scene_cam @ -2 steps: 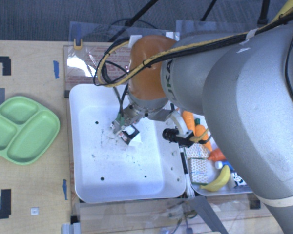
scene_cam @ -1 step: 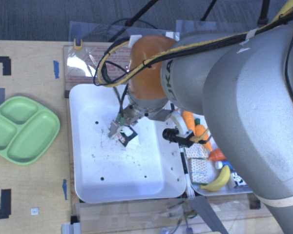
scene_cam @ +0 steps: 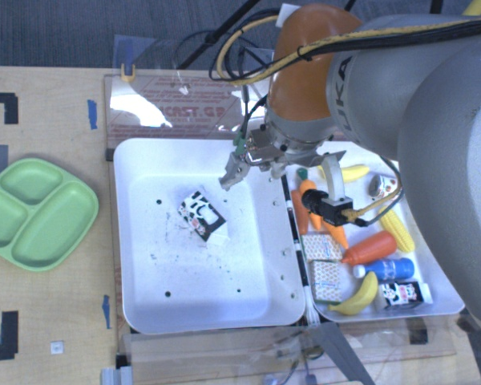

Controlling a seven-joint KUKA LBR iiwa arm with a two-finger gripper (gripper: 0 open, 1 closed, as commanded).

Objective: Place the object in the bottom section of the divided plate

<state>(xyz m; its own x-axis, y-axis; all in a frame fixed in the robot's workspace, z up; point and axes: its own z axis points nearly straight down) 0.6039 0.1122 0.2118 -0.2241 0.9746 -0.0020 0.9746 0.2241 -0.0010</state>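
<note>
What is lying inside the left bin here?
Inside the left bin lies one black-and-white carton, among dark specks. The gripper hangs over the bin's upper right corner and covers the floor there.

A light wooden benchtop (scene_cam: 48,103) fills the left side, marked with black tape corners (scene_cam: 4,107) and small blue tape strips (scene_cam: 91,112). Beyond its far edge lies dark blue-grey carpeted floor (scene_cam: 80,14), and glare falls on a clear plastic sheet (scene_cam: 168,107) at that edge.

I monitor one fixed camera mounted above the bench (scene_cam: 48,95), angled down at a slant. It frames both white bins (scene_cam: 144,295) closely; the arm (scene_cam: 417,87) enters from the right.
</note>
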